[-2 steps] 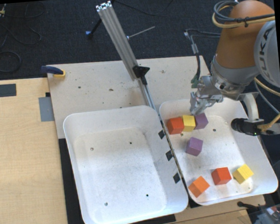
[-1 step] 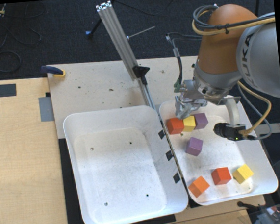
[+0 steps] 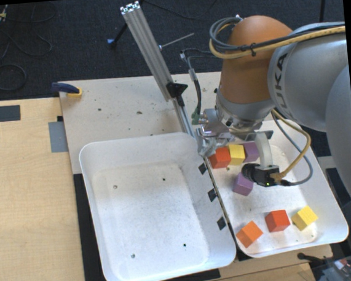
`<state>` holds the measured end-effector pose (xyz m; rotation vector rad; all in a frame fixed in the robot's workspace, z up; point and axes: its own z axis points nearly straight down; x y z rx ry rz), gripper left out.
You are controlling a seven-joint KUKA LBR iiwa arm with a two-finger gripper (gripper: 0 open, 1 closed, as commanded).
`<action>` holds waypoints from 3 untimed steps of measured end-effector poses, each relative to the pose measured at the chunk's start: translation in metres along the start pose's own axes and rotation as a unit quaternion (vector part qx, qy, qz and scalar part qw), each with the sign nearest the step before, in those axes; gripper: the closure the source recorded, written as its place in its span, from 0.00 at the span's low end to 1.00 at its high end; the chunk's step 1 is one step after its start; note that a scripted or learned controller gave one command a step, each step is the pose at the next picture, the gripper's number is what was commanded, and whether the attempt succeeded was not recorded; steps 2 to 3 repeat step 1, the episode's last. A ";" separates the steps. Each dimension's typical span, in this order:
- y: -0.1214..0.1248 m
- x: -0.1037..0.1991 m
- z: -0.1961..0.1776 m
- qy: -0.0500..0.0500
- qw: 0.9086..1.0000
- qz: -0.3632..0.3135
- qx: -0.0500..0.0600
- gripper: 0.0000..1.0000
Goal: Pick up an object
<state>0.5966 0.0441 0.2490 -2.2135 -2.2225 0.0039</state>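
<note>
Cubes, near row: an orange cube (image 3: 250, 232), a red cube (image 3: 277, 220) and a yellow cube (image 3: 304, 217) lie along the near edge of the right bin (image 3: 332, 230), each a little apart from the next.
Cube in the middle: a purple cube (image 3: 243, 184) lies alone near the centre of the right bin, on the floor of it.
Cubes, far group: a far red cube (image 3: 220, 157), a far yellow cube (image 3: 236, 152) and a far purple cube (image 3: 251, 150) stand close side by side in the far part of the right bin.
Claw: the claw (image 3: 220, 143) is low over the far part of the right bin, just above the far red cube. I cannot tell if it is released or clenched.
Done, as I judge: the claw is placed over a possible cube.
Left, as I judge: the grasp is not confirmed, and no cube looks lifted off the floor of the right bin.
</note>
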 end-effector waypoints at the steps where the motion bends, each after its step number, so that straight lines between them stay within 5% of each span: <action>1: -0.027 0.051 0.012 0.000 1.000 0.000 0.001 1.00; 3: -0.027 0.051 0.012 0.000 1.000 0.000 0.001 1.00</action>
